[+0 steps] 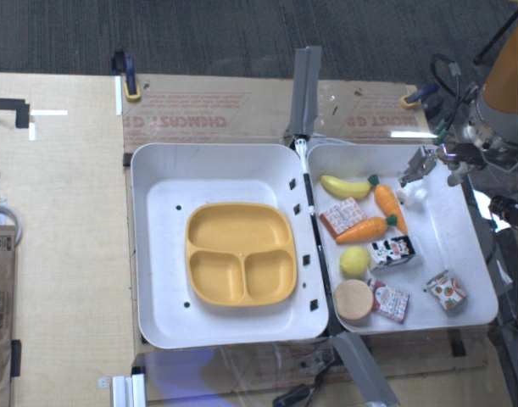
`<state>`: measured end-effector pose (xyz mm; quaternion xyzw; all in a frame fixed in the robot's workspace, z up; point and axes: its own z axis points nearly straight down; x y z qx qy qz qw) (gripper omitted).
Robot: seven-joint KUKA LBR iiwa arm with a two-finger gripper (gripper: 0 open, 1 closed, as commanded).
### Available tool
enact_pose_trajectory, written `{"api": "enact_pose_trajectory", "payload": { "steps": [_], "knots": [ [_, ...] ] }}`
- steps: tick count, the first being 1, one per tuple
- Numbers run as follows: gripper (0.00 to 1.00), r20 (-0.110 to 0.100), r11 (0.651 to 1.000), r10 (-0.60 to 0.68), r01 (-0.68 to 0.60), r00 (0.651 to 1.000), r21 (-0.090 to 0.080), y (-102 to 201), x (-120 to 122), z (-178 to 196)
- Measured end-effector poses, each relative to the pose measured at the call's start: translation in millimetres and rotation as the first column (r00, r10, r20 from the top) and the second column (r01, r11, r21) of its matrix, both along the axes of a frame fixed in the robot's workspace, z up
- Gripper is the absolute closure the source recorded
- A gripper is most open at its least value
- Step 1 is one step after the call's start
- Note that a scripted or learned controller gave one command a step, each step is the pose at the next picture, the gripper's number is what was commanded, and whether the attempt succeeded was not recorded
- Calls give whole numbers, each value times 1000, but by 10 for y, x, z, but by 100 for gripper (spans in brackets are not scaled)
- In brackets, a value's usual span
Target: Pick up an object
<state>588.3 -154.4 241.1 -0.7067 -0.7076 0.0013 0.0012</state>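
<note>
My gripper [435, 164] hangs over the top right part of the right bin [475, 244].

I can't tell if it is open or closed, and I see nothing held in it. The toy food lies lower left of it: a banana [343, 185], two carrots [387, 203] [360, 230], a lemon [353, 261] and small boxes [446, 291]. A yellow tray [240, 253] sits in the left bin [153, 227].

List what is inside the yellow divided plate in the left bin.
The plate has three compartments, and only their bare yellow bottoms show. It hides the bin floor beneath it.
</note>
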Motion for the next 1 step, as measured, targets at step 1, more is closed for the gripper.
{"api": "enact_pose_trajectory", "payload": {
  "steps": [1],
  "knots": [
    [0, 0, 1000, -7, 7, 1000, 0, -155, 87, -1054]
  ]
}}
